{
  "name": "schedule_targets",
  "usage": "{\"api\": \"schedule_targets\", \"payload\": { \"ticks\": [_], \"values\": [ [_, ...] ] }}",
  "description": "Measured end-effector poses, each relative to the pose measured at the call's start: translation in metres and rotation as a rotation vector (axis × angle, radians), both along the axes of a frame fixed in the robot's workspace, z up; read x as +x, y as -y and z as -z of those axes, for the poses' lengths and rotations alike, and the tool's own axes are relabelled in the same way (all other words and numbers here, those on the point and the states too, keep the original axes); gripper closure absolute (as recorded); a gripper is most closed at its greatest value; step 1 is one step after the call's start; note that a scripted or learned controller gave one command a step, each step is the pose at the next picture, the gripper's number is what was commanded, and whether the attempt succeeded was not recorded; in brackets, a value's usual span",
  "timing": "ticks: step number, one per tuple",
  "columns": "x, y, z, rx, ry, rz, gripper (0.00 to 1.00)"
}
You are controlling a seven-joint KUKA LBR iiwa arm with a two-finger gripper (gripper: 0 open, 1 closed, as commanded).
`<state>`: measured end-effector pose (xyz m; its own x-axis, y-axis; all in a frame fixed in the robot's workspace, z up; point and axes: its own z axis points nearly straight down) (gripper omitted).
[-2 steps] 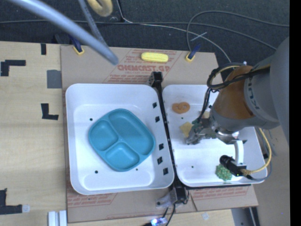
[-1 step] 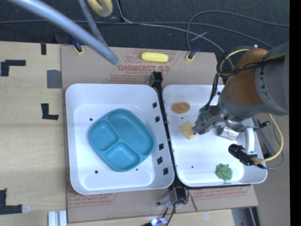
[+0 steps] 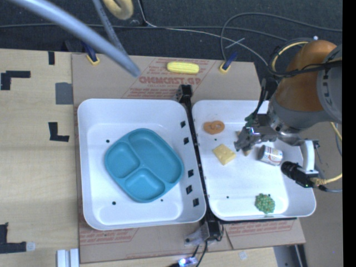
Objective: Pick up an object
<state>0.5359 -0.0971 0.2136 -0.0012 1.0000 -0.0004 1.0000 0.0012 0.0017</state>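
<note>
In the right bin (image 3: 222, 207) lie an orange pretzel-shaped piece (image 3: 213, 127), a yellow block like a cheese wedge (image 3: 224, 153), a small can (image 3: 272, 154) with a red and white label, and a green broccoli-like piece (image 3: 265, 203). My gripper (image 3: 246, 139) hangs low over the right bin, between the yellow block and the can, just right of the pretzel piece. Nothing shows between its fingers. The arm's orange band (image 3: 303, 77) rises behind it.
The left bin (image 3: 92, 204) holds a blue divided tray (image 3: 144, 164). A yellow banana-like toy (image 3: 182, 67) lies on the cardboard behind the bins. Cables run across the dark floor at the back and along the right bin's right side.
</note>
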Motion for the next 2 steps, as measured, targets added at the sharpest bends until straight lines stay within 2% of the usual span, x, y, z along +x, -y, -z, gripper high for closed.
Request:
{"api": "schedule_targets", "payload": {
  "ticks": [1,2],
  "values": [
    [0.001,0.0,-0.053,-0.001,0.003,0.0,1.0],
    [-0.006,-0.057,-0.041,0.0,-0.003,-0.003,1.0]
  ]
}}
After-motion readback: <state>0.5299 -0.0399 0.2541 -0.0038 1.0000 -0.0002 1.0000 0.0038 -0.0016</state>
